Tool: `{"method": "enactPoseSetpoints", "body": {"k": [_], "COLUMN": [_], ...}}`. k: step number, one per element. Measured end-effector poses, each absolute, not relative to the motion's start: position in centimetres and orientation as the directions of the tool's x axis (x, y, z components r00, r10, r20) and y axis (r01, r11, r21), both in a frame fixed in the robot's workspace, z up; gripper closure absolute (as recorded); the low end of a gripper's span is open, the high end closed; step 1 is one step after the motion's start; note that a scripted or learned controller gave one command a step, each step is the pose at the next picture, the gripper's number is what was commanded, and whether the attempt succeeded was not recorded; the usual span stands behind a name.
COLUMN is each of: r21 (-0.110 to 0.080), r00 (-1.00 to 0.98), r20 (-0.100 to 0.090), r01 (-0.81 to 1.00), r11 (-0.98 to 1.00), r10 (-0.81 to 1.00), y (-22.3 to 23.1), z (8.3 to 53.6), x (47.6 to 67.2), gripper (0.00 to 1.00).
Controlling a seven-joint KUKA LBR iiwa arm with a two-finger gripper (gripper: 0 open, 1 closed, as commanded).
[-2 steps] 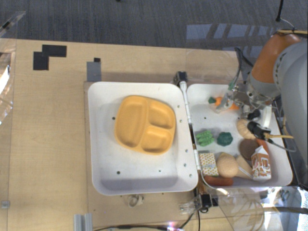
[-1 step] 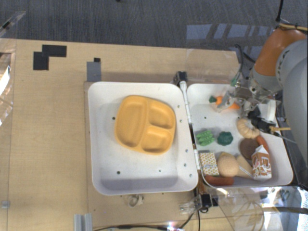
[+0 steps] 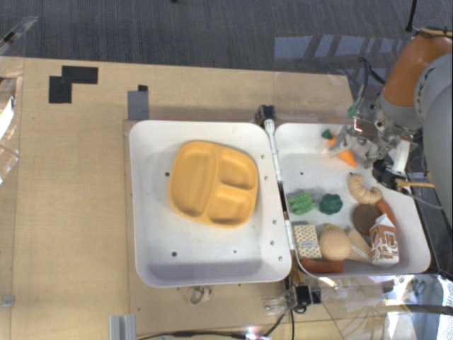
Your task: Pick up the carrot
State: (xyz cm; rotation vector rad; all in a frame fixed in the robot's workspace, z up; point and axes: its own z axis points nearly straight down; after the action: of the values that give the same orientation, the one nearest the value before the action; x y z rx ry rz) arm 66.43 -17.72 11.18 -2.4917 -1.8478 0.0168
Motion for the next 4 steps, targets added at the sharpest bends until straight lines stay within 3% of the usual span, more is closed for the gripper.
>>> {"method": "enactPoseSetpoints", "body": {"k": [1,2,3,4], "r21": [-0.044,-0.001,0.0,0.0], "r00": [0.384,0.38,0.378,0.373], "r20": [-0.004,-0.002,0.0,-0.003], "r01": [0.923,0.925,0.926,0.928], "r11": [-0.384,-0.38,-0.378,-0.373], "r10": [0.923,0.925,0.926,0.928], "y": [-16.0,-16.1,-16.0,-15.9], "z": [8.4,10.0,10.0,11.2], "x": [66.1,67.0,67.0,67.1], "gripper": [0.0,1.0,0.0,1.0]}}
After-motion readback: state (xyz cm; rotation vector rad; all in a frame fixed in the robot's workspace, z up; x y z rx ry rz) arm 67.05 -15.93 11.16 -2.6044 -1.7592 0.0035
